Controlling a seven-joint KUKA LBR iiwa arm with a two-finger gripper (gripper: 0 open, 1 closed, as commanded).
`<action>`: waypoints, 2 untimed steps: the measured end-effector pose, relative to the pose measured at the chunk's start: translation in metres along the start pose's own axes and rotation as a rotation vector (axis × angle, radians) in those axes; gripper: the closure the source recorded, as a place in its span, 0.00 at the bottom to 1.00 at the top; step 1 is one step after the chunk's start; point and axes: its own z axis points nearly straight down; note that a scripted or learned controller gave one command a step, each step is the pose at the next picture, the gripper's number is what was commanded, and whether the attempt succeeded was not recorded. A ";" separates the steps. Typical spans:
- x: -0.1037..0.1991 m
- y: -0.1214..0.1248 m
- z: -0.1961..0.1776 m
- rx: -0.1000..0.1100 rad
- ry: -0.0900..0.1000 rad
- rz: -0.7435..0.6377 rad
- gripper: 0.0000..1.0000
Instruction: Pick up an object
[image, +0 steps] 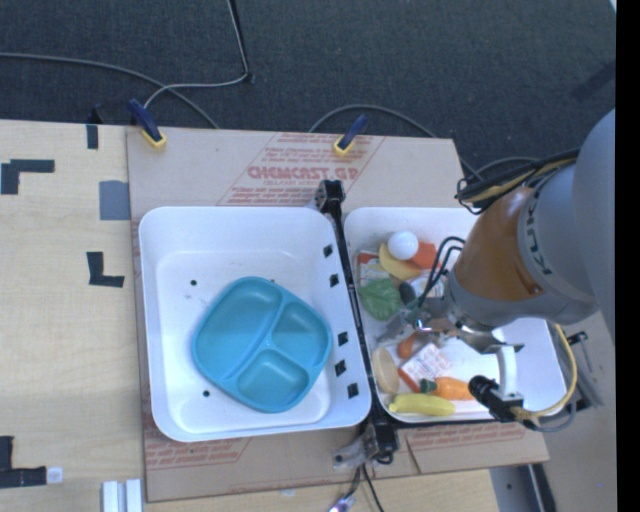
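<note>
Dark carpet lies behind the pale counter, where a cardboard sheet carries two white bins. At centre-left, the left bin holds a blue divided plate. At right, the right bin holds toy food: green vegetable, yellow banana, orange carrot, white egg. These look light, stiff and slippery; the banana's middle seems the best hold. The tool sits low among them; whether it is wide or narrow, I cannot tell.
</note>
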 end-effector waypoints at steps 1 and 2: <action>-0.006 0.059 0.000 0.000 0.000 -0.001 0.00; -0.014 0.012 0.000 0.000 0.000 0.000 0.00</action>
